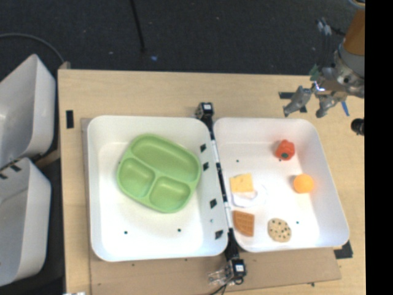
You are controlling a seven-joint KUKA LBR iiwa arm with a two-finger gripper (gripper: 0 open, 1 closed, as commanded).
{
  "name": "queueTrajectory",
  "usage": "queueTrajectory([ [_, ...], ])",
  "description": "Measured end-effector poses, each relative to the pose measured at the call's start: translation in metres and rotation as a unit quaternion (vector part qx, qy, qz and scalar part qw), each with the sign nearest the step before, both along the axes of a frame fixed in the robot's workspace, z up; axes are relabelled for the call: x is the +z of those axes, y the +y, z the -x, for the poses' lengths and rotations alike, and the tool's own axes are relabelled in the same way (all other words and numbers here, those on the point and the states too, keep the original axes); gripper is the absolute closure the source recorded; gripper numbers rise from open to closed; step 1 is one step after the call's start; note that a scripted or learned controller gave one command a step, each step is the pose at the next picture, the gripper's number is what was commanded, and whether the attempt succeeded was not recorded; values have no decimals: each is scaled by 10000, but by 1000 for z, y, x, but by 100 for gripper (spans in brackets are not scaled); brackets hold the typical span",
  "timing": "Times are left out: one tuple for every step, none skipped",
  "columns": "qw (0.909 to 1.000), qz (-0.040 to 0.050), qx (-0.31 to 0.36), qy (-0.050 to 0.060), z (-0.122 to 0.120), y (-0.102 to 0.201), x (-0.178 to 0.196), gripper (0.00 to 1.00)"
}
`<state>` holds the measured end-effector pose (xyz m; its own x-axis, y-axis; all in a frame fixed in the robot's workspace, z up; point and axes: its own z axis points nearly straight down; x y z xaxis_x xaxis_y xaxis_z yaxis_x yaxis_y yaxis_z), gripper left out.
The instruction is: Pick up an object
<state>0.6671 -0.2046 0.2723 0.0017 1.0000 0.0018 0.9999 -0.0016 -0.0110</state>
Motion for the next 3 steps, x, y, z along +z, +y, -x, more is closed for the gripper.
queueTrajectory([
  [10000, 11, 14, -67, -2, 1, 9, 0],
  [10000, 18, 5, -47, 6, -2, -37, 0],
  [10000, 19, 7, -49, 4, -3, -79, 0],
])
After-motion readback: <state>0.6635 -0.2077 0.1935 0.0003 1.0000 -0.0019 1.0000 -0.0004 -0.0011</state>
